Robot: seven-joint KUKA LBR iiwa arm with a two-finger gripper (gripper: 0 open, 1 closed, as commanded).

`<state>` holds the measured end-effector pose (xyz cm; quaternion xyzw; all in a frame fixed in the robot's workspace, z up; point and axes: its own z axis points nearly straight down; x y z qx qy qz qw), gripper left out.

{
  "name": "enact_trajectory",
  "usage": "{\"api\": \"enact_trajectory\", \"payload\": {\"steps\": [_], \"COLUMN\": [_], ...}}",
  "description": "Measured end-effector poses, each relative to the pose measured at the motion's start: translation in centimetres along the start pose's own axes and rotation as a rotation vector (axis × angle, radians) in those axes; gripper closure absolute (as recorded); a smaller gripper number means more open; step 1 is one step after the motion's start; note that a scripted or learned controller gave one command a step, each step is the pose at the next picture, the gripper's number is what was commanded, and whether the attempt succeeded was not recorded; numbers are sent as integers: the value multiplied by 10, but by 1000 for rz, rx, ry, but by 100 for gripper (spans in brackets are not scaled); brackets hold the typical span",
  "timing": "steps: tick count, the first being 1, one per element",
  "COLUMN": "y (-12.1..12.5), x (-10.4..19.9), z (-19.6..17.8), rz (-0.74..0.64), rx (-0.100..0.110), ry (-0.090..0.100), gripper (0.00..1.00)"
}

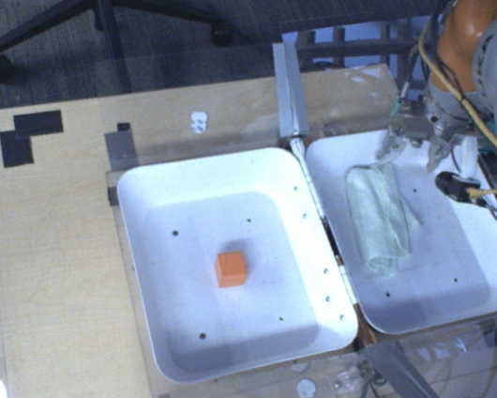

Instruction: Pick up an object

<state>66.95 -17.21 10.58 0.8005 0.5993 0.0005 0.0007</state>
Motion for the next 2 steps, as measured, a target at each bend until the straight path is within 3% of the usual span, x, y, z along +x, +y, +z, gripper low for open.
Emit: {"api": "enact_trajectory", "payload": {"steps": [1, 2], "y": [2, -40], "x": [2, 5], "z": [-12, -135], "rz": [-8, -39], "rx": [-5, -6], "ry": [-2, 1], "gripper": [100, 100]}}
